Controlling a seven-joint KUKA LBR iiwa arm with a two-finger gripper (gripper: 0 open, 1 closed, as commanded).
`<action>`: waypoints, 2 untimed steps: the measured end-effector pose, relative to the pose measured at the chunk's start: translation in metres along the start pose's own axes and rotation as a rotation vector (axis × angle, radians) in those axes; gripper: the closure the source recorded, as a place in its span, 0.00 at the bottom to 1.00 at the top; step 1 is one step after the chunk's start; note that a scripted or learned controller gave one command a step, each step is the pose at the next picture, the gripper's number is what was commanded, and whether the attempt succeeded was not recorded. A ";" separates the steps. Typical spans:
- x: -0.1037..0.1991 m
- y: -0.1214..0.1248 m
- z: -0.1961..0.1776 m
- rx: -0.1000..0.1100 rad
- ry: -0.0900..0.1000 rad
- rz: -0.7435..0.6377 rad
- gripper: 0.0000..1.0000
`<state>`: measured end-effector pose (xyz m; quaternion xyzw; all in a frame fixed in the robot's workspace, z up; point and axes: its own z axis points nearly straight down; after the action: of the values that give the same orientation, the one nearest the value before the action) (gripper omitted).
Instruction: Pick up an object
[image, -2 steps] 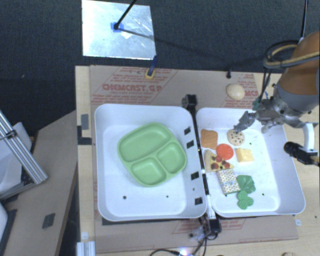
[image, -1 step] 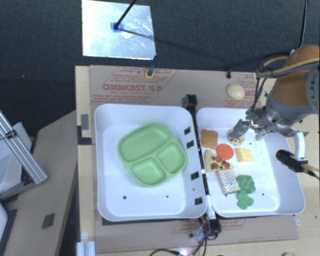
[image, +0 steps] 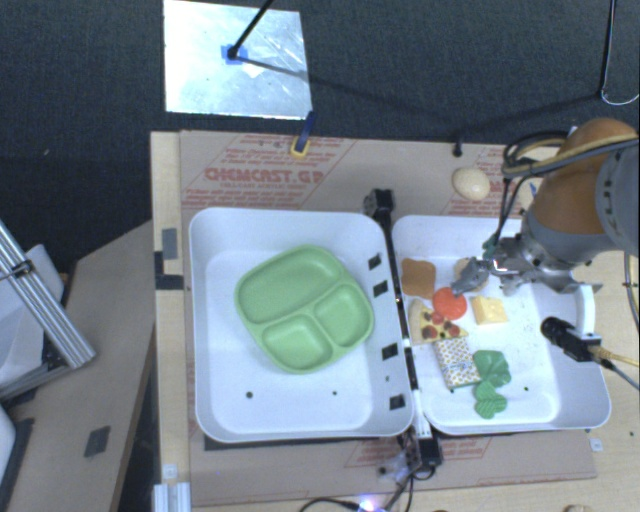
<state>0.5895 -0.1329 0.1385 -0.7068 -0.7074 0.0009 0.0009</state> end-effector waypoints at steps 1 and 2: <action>-0.002 0.003 0.047 -0.013 -0.007 -0.001 0.00; -0.003 0.005 0.033 -0.020 -0.009 -0.001 1.00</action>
<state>0.5945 -0.1358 0.1050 -0.7066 -0.7076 -0.0029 -0.0090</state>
